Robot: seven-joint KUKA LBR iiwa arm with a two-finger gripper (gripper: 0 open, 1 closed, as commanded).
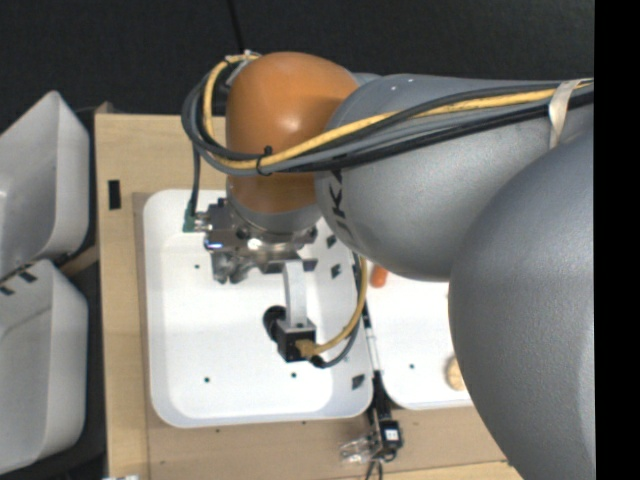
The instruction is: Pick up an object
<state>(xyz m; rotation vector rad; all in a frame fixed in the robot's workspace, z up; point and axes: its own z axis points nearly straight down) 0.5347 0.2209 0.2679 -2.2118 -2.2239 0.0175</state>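
Arm hangs over the left bin (200, 353) with the tool (245, 256) tucked under the orange wrist, so I honestly can't tell if it's apart or together. The stuff to grab sits in the right bin (420, 393): a small orange piece (378, 276) by its left wall and a tan thing (455, 373) half under the arm.

A pale wooden bench (120, 308) stood against a dark, almost black surround (110, 28), and two rounded white moulded shapes (38, 183) sat one below the other just off its left edge.
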